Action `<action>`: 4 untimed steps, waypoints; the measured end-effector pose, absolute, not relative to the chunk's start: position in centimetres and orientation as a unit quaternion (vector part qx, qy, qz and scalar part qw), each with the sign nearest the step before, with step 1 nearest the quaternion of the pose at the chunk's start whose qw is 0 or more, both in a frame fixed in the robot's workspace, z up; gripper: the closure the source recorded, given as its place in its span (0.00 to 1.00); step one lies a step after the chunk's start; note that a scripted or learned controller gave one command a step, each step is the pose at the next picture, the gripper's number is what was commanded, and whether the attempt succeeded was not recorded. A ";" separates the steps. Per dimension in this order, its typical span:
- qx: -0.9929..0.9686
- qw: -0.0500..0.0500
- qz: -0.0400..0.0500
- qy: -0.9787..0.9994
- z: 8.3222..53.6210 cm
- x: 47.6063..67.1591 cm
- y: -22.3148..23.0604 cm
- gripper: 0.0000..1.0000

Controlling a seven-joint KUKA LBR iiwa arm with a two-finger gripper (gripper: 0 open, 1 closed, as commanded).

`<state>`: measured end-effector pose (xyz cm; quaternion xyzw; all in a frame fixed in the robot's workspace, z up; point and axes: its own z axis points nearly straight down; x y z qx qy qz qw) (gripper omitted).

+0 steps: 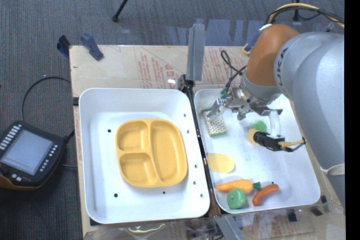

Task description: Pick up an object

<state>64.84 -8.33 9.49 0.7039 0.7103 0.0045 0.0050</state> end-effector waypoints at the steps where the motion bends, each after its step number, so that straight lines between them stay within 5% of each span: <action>1: 0.665 0.005 0.004 0.747 9.5 64.1 -7.9 0.00; 2: 0.664 0.005 0.006 0.748 10.7 64.2 -7.7 1.00; 3: 0.664 0.004 0.005 0.748 10.6 64.1 -7.7 0.00; 4: 0.636 0.003 0.005 0.772 9.5 63.7 -8.6 0.00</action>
